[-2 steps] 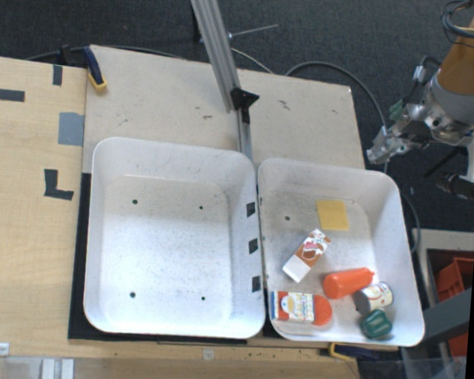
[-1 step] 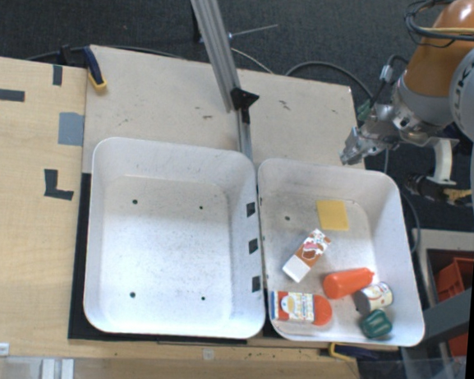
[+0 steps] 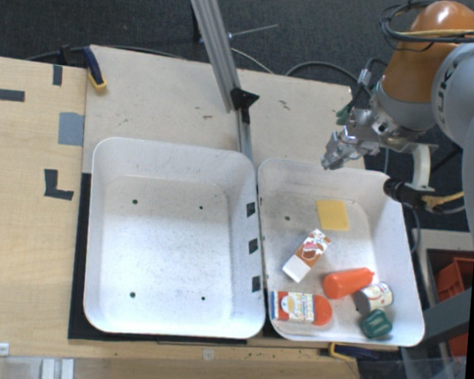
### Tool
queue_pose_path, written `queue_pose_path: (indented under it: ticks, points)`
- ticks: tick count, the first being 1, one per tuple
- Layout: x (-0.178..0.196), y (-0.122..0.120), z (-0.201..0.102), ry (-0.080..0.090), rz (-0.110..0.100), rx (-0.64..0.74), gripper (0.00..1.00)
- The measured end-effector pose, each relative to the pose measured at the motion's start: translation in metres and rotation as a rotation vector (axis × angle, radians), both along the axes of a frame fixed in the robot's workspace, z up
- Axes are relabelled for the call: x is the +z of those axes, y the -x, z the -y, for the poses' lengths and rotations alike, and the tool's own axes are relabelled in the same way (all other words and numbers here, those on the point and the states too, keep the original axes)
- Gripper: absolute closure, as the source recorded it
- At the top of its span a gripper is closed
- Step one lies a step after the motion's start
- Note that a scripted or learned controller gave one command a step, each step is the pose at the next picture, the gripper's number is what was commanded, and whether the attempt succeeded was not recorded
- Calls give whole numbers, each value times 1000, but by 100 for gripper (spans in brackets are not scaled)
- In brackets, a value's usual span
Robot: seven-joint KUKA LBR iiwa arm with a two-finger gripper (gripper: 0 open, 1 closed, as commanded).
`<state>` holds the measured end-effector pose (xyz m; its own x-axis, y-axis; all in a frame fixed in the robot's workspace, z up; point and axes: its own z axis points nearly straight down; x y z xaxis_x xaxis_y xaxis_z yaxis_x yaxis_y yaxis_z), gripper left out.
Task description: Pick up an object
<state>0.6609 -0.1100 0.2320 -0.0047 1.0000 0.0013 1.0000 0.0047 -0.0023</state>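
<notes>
the claw [image 3: 336, 156] hangs above the far rim of the right bin [image 3: 397, 240], and nothing shows between its tips; whether it stands wide or narrow cannot be told from this slant. by the look of it the task is barely begun: no object has been lifted, and all of them lie on the bin floor.

nearest to the claw, just below it toward the camera, sits a flat yellow square [image 3: 333, 214]. further on the same way lies a small white and orange carton [image 3: 306, 256]. well beyond that, at the near end of the bin, are an orange block [image 3: 347, 282], a printed pouch [image 3: 299, 307], a small tin [image 3: 374, 296] and a green piece [image 3: 376, 324], crowded together.

to the claw's far side, the left bin [image 3: 103, 214] holds no candidate. what remains, in all likelihood, is everything: choosing a piece, descending, closing and lifting.
</notes>
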Motion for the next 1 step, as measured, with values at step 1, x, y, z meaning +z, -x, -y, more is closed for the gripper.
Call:
queue_pose_path:
  ticks: [1]
  points:
    - [6,12,-45,0,0,1,100]
